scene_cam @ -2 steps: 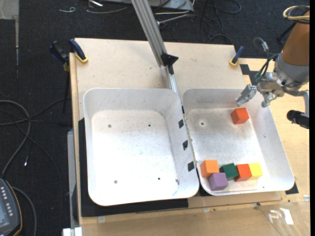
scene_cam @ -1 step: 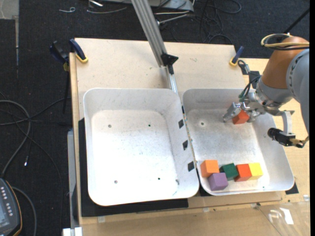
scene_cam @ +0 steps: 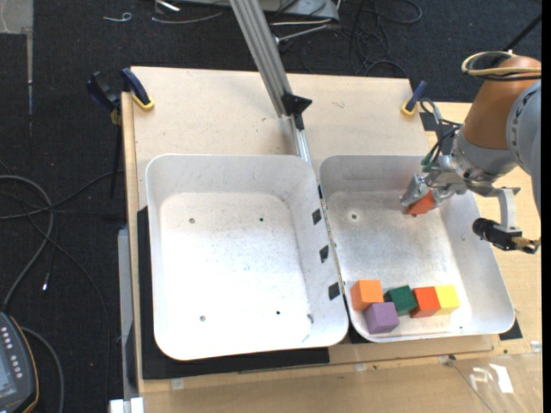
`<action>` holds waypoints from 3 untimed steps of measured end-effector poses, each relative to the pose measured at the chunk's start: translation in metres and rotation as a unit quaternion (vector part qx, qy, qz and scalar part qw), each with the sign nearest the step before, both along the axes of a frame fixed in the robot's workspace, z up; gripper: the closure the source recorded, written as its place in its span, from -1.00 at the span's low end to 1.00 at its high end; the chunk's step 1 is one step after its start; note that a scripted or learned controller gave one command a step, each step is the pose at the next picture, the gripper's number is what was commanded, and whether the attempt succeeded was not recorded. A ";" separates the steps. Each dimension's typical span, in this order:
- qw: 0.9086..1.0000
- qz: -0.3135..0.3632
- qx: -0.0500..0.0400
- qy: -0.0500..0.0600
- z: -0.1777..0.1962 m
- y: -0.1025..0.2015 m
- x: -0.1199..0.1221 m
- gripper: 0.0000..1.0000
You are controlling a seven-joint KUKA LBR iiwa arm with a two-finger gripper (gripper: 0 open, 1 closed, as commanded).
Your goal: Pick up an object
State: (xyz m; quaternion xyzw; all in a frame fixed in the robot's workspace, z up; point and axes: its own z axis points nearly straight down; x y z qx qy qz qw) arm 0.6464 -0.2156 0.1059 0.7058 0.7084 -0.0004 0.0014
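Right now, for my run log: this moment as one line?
pincer: over right bin | shut on red-orange block | five blocks at near edge | left bin: beside

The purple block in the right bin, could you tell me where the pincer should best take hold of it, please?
Probably from above, closing on the purple block's left and right faces. Its front-left sides look free, but the orange block and green block crowd its far side, so the approach should stay toward the bin's near wall.
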 end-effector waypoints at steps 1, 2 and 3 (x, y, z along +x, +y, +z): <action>1.000 -0.001 0.003 0.002 0.037 0.058 -0.077 1.00; 1.000 0.003 0.003 0.000 0.092 0.145 -0.112 1.00; 1.000 0.004 0.003 0.000 0.094 0.229 -0.067 1.00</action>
